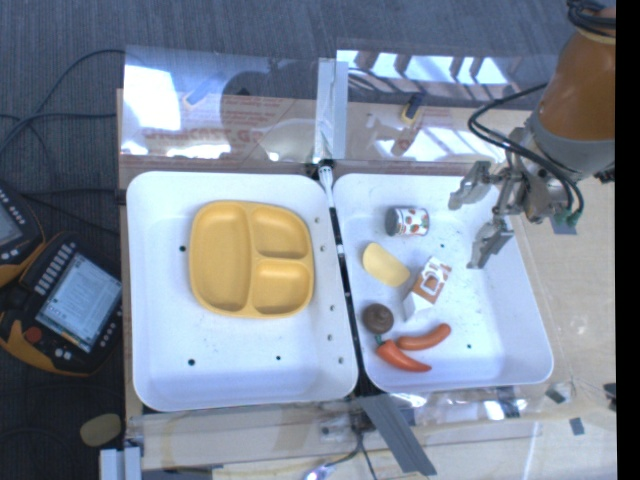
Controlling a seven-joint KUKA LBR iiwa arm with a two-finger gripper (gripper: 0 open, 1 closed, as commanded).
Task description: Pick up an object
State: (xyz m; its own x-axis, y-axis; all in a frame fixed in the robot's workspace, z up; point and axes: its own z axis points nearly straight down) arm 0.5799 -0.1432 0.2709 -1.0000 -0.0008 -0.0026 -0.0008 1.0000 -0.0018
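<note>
I am hovering my gripper [482, 213] over the right bin [520, 313], far right part, fingers spread apart and holding nothing. Nearest target is the can [408, 221], lying just left of me; the carton [431, 281] is lying nearer. I am judging the can best: centring over it, then descending straight, fingers straddling its sides.
</note>
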